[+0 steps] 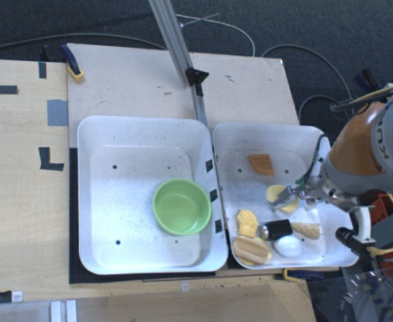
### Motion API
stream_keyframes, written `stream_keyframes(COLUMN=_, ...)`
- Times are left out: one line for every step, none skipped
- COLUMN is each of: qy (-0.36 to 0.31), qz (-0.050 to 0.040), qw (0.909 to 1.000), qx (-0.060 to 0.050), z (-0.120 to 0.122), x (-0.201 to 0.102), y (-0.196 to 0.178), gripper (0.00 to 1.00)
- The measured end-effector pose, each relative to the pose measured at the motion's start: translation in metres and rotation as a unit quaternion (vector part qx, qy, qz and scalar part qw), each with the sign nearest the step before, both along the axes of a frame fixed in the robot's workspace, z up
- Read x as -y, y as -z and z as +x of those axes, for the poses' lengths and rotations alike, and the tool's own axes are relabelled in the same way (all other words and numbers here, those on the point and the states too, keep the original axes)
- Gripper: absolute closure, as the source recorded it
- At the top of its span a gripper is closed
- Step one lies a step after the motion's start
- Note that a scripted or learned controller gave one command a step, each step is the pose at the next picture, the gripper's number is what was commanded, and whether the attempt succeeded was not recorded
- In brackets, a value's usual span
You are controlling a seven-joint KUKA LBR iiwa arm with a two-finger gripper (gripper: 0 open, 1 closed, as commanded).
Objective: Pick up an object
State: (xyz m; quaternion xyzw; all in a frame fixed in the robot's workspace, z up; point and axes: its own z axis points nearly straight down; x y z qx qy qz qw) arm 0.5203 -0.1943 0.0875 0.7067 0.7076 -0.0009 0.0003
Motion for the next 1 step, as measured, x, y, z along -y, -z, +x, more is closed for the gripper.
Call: stream_keyframes(qy=0.0, qz=0.0011, qw=1.0, qx=0.0, z=0.0001, x=-0.0008, y=-0.0114, gripper=1.0)
